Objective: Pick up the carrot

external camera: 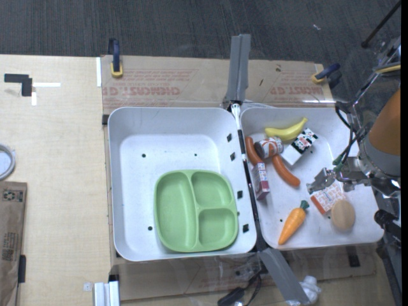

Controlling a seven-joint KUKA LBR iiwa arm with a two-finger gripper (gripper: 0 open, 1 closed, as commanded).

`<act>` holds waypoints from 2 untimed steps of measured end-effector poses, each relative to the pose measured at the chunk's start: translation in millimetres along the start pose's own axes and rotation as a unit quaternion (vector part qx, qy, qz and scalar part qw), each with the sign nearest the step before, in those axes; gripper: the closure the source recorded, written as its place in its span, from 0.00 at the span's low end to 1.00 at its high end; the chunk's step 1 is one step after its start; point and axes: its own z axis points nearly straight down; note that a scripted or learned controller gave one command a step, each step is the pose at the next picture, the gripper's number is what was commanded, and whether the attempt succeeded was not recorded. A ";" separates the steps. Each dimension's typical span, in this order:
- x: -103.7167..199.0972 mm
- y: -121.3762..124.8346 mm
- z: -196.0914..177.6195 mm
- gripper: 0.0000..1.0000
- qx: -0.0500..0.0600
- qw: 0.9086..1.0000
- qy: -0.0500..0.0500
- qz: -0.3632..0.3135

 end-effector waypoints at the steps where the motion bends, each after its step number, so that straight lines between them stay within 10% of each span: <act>1: 43.5 -16.9 69.4 0.00 -0.001 0.996 0.000 -0.085; 2: 42.9 -12.9 58.0 1.00 -0.007 0.997 -0.001 -0.083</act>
